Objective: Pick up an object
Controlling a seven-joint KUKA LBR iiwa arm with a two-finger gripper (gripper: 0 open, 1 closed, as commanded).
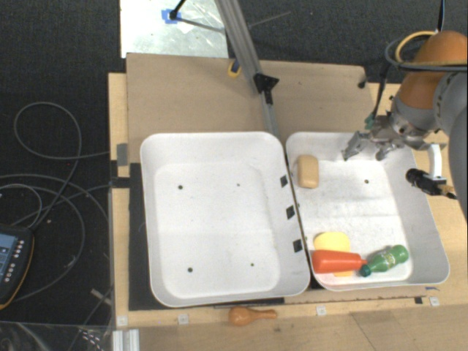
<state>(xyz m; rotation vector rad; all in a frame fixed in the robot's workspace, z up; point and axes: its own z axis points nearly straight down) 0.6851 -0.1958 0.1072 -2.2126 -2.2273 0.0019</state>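
The hand [368, 150] hangs with fingers spread and nothing between them over the upper part of the right bin [424, 218], a shallow, smooth white plastic tray. A rounded tan block [308, 172] lies to its left near the bin's wall. Well below, at lower right, a yellow disc [333, 240], orange carrot-shaped piece [336, 261] and glossy green bottle [384, 259] cluster together.

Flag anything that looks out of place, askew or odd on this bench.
One thing stands out: a small tan, pear-shaped object lies on the bench in front of the left bin, outside both bins. The other items, a tan block, a yellow piece, an orange piece and a green bottle, lie inside the right bin.
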